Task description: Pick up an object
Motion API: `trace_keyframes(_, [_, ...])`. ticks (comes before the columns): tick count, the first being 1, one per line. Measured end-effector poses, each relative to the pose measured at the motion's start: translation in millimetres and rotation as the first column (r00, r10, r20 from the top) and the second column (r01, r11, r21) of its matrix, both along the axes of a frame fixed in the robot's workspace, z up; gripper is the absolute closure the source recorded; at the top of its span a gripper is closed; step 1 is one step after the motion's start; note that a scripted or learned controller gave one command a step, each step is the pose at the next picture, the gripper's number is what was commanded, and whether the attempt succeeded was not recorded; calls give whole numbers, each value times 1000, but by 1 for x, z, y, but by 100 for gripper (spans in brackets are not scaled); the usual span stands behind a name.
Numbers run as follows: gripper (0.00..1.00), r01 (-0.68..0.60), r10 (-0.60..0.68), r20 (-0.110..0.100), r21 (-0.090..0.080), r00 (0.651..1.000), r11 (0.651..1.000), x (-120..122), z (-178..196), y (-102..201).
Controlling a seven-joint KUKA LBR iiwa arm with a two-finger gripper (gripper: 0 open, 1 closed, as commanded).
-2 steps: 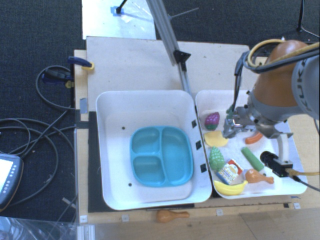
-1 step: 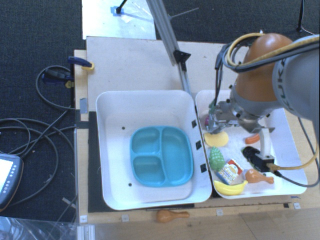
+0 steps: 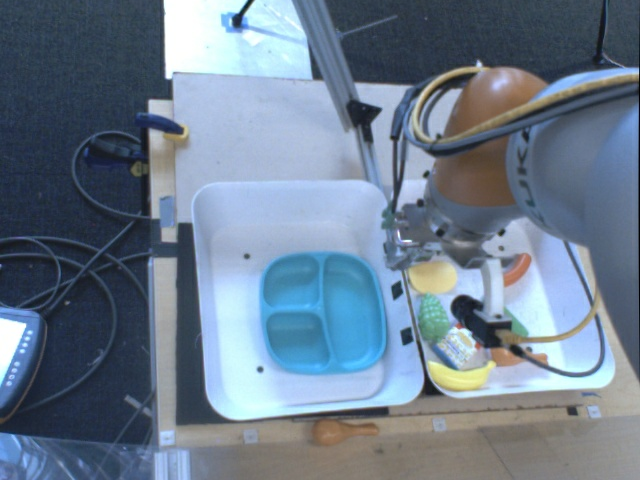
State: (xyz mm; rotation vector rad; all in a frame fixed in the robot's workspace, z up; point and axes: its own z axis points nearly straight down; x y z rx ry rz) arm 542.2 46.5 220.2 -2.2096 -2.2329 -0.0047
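Obj to pick isn't settled yet, as far as we can see. The candidates all sit in the right bin (image 3: 552, 303), crowded along its left side. A yellow rounded piece (image 3: 432, 276) lies nearest the gripper, w/ a green bumpy toy (image 3: 432, 316) just below it. Then come a small printed packet (image 3: 460, 348) and a banana (image 3: 462, 376) by the near wall. An orange-red piece (image 3: 516, 268) lies further right, partly under the arm.

The gripper (image 3: 404, 242) hangs over that bin's left edge, just up-left of the yellow piece, close to where the two bins meet. The wrist hides its working end, so we can't tell if it's wide or narrow. We see nothing held.

We'd judge this the approach step, pre-grasp. Next move prob. calls for a small shift off the bin wall to centre over one item, the yellow piece being closest. The toys touch or nearly do, so a descent could nudge the green one.

Further out, the left bin (image 3: 225, 298) holds a blue divided plate (image 3: 322, 313). A wooden piece (image 3: 345, 430) lies on the bench edge, outside both bins.
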Motion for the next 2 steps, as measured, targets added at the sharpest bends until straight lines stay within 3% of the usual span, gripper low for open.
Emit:
trace_keyframes(1, [100,0,0,-1,0,1000,1000,-1,-6,49])
trace_keyframes(2, [0,4,-4,-1,-2,1000,1000,-1,-5,46])
